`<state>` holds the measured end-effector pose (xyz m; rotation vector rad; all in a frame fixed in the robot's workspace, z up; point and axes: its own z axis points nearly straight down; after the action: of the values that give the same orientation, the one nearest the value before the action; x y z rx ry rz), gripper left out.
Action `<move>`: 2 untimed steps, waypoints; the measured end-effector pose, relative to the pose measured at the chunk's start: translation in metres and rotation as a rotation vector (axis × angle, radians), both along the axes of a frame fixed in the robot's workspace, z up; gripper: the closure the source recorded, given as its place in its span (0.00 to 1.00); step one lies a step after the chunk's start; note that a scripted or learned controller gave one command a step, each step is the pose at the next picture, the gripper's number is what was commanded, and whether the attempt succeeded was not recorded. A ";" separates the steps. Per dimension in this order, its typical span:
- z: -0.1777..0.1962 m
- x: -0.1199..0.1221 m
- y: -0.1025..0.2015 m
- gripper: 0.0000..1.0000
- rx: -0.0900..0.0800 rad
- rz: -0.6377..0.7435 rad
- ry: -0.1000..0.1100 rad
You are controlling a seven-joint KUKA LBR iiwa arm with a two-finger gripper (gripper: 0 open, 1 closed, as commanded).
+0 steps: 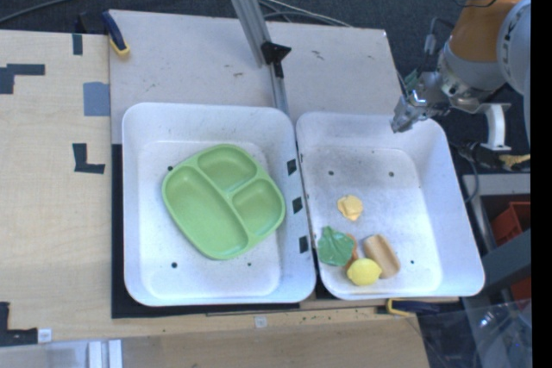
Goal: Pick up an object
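Nearest the camera, low in the right bin (431,185): a yellow lemon (364,272) touching a tan bread roll (381,254) on its right and a green leafy piece (335,246) on its left. All three sit well below the pincer (404,121) and slightly left of it. Just above them, apart from the cluster, a small pale yellow piece (350,207) lies about midway down the bin, still below-left of the pincer. Left bin (138,185) holds a green divided plate (224,200), tilted diagonally, far left and below the pincer. Pincer hangs over the right bin's top rim near its upper right corner, nothing seen between its tips; too small and dark to say whether it is apart or together, cannot tell. Grey arm with orange band (492,9) is up-right of it. A metal pole (246,0) stands well left and above, beyond the bins.
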<state>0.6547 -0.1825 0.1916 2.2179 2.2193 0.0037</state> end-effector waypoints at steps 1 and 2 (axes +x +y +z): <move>0.044 -0.001 -0.004 1.00 0.000 0.000 0.000; 0.036 -0.003 0.051 1.00 0.003 0.005 0.006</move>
<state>0.6518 -0.1313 0.2277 2.2164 2.2297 0.0000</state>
